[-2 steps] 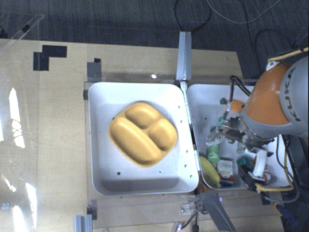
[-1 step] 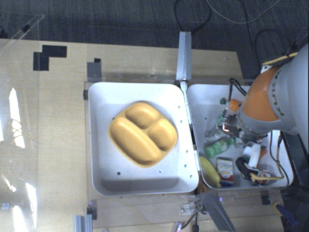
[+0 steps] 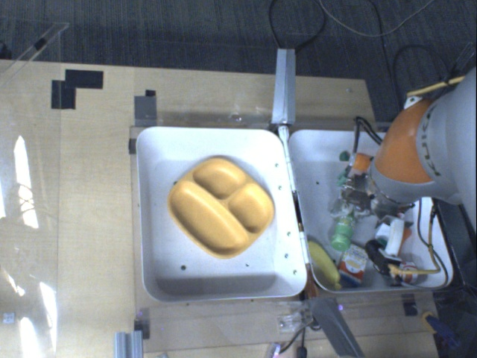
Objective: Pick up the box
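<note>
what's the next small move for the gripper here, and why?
Probably lift slightly and re-aim. The gripper sits low in the right bin over the green bottle, while the nearest box-like item, a small carton, lies nearer the front edge beside the banana.

The grey arm (image 3: pixel 455 140) enters from the right, its orange band (image 3: pixel 402 151) above the wrist. It bends downward, and the pincer (image 3: pixel 356 200) hangs low, pointing toward the left.
</note>
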You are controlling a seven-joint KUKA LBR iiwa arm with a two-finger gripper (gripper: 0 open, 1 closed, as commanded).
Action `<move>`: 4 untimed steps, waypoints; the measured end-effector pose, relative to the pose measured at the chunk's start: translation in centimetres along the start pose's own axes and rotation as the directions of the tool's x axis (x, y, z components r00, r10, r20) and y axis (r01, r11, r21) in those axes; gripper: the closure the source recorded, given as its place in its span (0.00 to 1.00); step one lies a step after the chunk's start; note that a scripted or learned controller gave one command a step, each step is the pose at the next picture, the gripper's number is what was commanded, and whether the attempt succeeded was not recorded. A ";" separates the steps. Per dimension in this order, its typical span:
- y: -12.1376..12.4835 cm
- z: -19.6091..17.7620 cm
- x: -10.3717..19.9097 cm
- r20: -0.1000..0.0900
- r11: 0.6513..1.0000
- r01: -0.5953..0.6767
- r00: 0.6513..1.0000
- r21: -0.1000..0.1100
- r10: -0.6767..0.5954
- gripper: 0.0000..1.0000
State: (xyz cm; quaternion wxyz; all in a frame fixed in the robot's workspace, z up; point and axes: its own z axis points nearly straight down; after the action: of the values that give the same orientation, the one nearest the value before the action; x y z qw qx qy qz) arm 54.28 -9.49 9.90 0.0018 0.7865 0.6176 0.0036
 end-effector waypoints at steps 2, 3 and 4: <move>-5.7 -8.5 0.6 0.004 0.993 -0.120 0.993 0.006 0.120 0.00; -5.2 0.8 -0.3 0.001 0.961 -0.275 0.961 -0.008 0.275 0.00; -4.8 -0.3 0.0 -0.005 0.963 -0.269 0.963 -0.017 0.269 1.00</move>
State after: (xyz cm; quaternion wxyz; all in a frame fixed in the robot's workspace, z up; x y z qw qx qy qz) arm 49.65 -8.31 10.13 0.0071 0.8630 0.5051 0.0103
